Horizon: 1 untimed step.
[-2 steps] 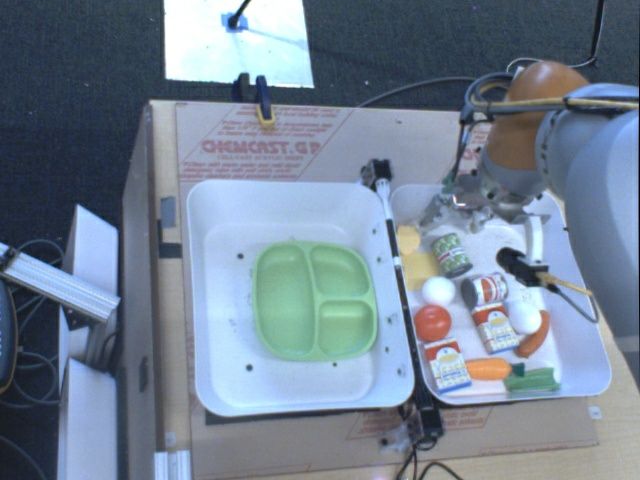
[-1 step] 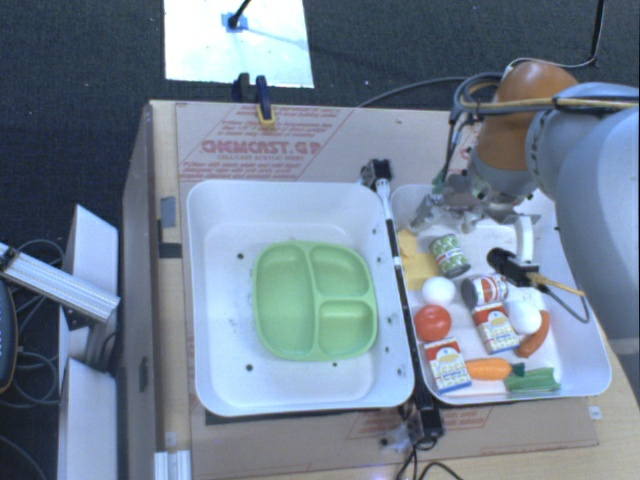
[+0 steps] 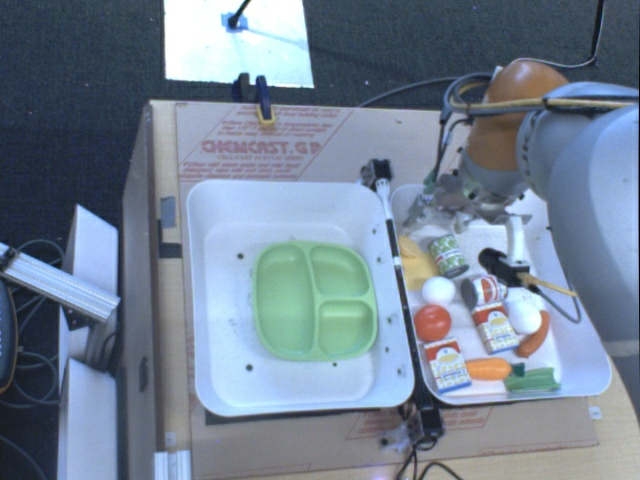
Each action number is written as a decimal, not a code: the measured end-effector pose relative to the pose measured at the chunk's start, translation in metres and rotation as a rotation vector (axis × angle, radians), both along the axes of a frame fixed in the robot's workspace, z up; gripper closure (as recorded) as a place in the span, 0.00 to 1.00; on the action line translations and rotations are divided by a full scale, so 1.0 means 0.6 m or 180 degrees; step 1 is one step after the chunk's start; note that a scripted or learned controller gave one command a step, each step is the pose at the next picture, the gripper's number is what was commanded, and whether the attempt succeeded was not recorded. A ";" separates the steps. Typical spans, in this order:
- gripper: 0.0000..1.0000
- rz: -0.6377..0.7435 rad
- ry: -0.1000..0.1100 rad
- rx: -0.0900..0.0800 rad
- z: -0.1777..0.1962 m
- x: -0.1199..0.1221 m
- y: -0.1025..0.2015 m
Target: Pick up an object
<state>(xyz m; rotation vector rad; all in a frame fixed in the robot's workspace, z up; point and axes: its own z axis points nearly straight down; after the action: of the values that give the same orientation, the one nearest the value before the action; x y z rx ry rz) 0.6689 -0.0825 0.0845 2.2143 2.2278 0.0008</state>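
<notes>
Orange and green plastic carrot (image 3: pixel 497 370) is lying at the near edge of your right white bin (image 3: pixel 585 368), beside two small red-and-white cartons (image 3: pixel 449 364). Just beyond them you are seeing a red toy tomato (image 3: pixel 432 322), two white eggs (image 3: pixel 437 290), a red-labelled can (image 3: pixel 483 290) and a green-labelled can (image 3: pixel 449 255). In the left white bin (image 3: pixel 215 268) a light green divided plate (image 3: pixel 315 299) is sitting. Farther back, the gripper (image 3: pixel 448 211) is hanging over the right bin's far corner, just behind the green-labelled can; you cannot tell its opening.
</notes>
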 end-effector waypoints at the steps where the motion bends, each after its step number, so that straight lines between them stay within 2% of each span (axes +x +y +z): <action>1: 0.00 -0.0014 -0.0004 -0.0002 0.001 0.000 -0.010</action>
<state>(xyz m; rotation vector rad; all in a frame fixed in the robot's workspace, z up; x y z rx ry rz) 0.6690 -0.0884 0.0849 2.2184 2.2219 0.0017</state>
